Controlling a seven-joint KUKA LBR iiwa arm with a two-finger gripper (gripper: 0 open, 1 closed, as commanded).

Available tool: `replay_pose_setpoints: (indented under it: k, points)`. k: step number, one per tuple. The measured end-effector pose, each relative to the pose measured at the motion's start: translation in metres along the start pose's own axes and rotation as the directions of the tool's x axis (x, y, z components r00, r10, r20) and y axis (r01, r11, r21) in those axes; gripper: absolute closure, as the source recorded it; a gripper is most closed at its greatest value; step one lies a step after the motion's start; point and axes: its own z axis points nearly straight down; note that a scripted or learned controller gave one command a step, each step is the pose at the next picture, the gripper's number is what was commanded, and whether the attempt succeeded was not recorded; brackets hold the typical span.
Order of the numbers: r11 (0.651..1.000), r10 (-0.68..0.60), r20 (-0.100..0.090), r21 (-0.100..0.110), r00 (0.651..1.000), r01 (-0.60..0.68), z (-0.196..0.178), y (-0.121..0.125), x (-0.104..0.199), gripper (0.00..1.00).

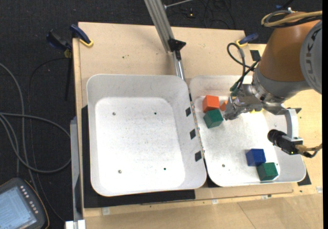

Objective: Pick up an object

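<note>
Two white bins (138, 82), faintly speckled grey. One orange block (210, 103), two green blocks (213, 119) (267, 171), one blue block (255, 157). Arm (292, 54) grey with orange band. Bench (128, 48) light tan. Clamps (78, 32) blue with yellow tips.

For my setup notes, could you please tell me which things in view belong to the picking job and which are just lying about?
Job:
- gripper
- orange block
- green block
- blue block
- second green block
- right bin

Lying about:
- left bin
- blue clamps
- floor cables
</note>
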Motion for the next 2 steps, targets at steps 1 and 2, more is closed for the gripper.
replay_pose_setpoints:
  k: [1, 2]
  points:
    - [1.000, -0.002, -0.001, -0.002, 1.000, 0.002, -0.006, -0.002, 0.056, 1.00]
    - [1.000, -0.002, -0.001, -0.001, 1.000, 0.002, -0.009, -0.004, 0.114, 1.00]
